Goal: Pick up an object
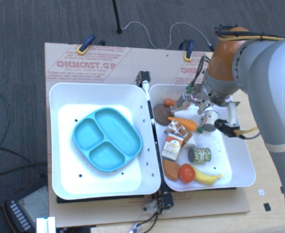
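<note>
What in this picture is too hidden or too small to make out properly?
- The claw: the wrist above covers it in the camera view, so its grip is unclear.
- The printing on the small carton and the green can: too small to read.
- The orange item near the right bin's far wall: too small to identify.
- The banana: its near end is covered by the tomato.

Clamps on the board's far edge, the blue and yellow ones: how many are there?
2. One clamp sits at the board's far left edge, the other clamp at the far edge above the right bin. None seem hidden.
</note>
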Controlling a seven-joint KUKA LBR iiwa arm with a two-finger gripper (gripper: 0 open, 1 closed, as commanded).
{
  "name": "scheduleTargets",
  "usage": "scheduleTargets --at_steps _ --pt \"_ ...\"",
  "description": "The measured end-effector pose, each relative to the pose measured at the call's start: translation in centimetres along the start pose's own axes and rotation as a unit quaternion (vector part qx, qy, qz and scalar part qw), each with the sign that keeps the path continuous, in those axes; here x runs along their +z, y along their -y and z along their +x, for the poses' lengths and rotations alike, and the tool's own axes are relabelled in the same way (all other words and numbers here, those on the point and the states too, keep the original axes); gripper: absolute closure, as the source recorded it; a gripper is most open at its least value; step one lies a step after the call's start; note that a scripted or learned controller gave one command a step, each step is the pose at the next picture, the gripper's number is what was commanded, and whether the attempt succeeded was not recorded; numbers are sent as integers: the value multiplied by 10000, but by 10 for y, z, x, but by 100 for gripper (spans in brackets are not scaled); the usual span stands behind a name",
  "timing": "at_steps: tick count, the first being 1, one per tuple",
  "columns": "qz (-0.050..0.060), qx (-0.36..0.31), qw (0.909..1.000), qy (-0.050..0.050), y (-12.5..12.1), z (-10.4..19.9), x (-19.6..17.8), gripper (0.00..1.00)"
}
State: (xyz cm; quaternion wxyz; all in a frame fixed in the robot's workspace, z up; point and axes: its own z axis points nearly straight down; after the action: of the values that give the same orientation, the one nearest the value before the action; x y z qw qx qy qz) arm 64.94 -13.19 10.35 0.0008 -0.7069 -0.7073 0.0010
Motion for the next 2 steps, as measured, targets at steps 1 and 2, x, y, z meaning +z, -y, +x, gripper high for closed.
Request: scheduleTargets --at_steps 1,2 --pt "-79 10 10000 23 31 19 13 0" --pt "-96 8 10000 12 30 20 2 100"
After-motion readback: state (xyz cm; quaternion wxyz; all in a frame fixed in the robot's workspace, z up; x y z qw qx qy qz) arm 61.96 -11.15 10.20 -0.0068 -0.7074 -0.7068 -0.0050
